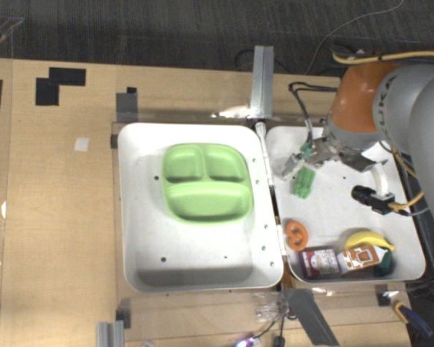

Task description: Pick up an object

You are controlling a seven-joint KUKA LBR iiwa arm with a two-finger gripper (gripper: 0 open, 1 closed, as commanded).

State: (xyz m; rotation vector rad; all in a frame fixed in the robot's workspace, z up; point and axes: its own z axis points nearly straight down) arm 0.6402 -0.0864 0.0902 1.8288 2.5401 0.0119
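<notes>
In the right bin [412, 266] a small green block [302, 183] lies near the upper left. My gripper [306, 157] hangs just above the block's upper end, close to the bin's left wall. I cannot make out whether it touches the block. An orange ring [295, 233] lies lower left. A yellow banana [368, 240] rests at the bottom right, over a dark red and orange carton [334, 260] and a dark green thing [387, 264].
The left bin [141, 266] holds a light green divided plate [205, 181]. A metal post [262, 82] stands at the back between the bins. The grey arm with its orange band [358, 100] covers the right bin's upper right corner.
</notes>
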